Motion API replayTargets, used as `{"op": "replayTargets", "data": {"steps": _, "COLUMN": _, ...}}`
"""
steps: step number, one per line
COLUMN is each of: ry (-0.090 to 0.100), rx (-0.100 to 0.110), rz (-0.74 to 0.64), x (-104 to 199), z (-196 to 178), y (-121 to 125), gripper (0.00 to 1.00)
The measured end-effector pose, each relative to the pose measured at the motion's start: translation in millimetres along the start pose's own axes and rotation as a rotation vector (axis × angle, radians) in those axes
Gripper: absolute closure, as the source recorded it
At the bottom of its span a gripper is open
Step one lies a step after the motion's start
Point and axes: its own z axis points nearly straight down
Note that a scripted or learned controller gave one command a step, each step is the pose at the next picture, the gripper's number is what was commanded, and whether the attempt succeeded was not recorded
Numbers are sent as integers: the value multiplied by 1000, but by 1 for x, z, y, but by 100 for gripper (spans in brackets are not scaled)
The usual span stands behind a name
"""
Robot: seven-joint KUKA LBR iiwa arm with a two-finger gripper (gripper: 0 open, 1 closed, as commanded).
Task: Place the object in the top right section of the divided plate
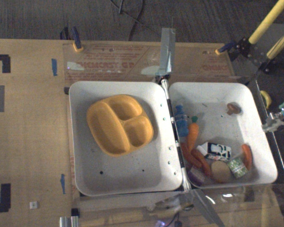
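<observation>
Nearest us, toy food crowds the right-hand white bin (255, 169): a tan round piece (221, 171), an orange plastic carrot (192, 134) (upright-ish). Farther, a brown lump (234, 109). Leftward, we see the yellow three-section divided plate (119, 124) in the left-hand white bin (85, 174).

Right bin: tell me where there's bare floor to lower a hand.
In the right bin, the floor is bare across the back and middle, bordered by the brown lump and the carrot. The front edge is crowded with toy food.
</observation>
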Motion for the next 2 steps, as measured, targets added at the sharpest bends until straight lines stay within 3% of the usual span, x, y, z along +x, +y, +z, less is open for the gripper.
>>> {"op": "replayTargets", "data": {"steps": 1, "ry": 3, "rx": 3, "rz": -12, "x": 87, "z": 48, "y": 29, "gripper": 100}}
{"op": "replayTargets", "data": {"steps": 2, "ry": 5, "rx": 4, "rz": -270, "x": 156, "z": 82, "y": 9, "gripper": 100}}
